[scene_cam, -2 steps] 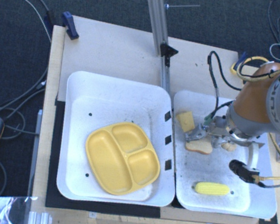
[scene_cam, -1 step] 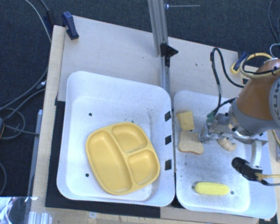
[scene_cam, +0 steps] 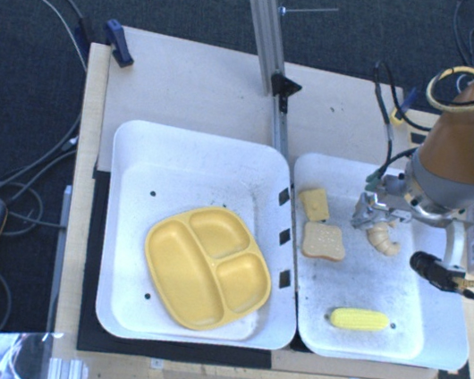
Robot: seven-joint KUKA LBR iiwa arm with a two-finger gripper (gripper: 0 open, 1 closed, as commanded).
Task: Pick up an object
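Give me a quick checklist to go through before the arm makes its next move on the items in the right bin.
1. Tool is over the right bin: ok.
2. A target lies close: the pale croissant-like piece sits just below the tool: ok.
3. Something is between the tool's tips: cannot tell.
4. Neighbours have room: the toast slice and the yellow block lie apart to the left: ok.
5. The corn cob lies alone near the front wall: ok.
6. The yellow divided tray stays out of the way in the left bin: ok.

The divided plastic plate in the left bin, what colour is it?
Plain yellow divided plate, seen clearly in the camera view.
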